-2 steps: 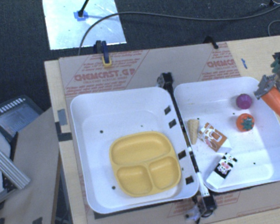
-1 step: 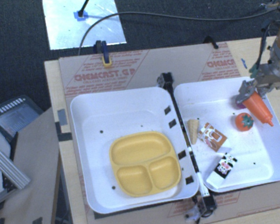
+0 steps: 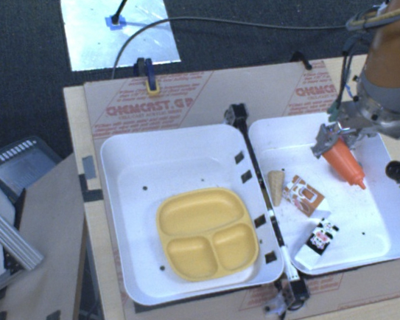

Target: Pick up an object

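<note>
The gripper (image 3: 329,141) hung over the right bin (image 3: 398,238) near its far edge, its fingers closed on the upper end of an orange carrot-shaped object (image 3: 345,161), which slanted down toward the bin's right side.

The gripper (image 3: 329,141) hung over the right bin (image 3: 398,238), an orange carrot-shaped toy (image 3: 344,161) at its tip, slanting down to the right. Whether it was truly gripped could not be told. The left bin (image 3: 132,203) carried a yellow 3-compartment tray (image 3: 205,231). A small cone (image 3: 275,184), a brown-and-white packet (image 3: 303,195) and a black-and-white toy (image 3: 321,236) lay scattered in the right bin.
</note>
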